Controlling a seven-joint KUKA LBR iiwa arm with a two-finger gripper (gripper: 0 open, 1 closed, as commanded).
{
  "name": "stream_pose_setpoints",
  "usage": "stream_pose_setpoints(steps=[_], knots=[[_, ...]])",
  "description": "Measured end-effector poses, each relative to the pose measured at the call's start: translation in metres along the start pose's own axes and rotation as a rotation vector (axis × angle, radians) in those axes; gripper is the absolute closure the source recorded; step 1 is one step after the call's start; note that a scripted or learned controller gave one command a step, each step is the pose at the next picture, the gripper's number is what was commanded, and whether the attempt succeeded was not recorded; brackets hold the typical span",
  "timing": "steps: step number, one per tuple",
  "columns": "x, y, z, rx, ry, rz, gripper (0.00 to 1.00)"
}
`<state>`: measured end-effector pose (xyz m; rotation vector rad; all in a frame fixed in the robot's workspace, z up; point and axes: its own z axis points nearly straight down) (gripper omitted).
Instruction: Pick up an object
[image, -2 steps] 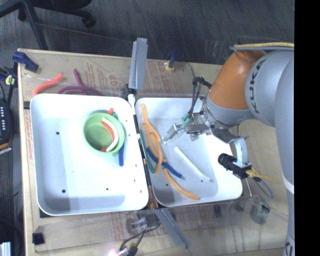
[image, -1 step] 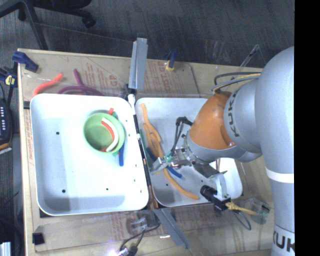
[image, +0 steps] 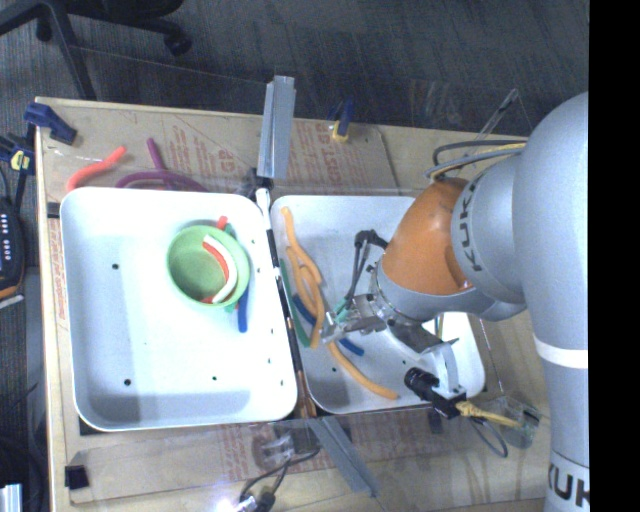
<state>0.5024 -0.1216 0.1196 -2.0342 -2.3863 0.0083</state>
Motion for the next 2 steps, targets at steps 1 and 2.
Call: stream_pose_setpoints(steps=[1, 2], knots=[[0.000, 0.000, 0.000, 0.000, -0.001, -0.002, 0.00], [-0.001, -0.022, 0.024, -0.018, -0.004, -0.017, 0.00]])
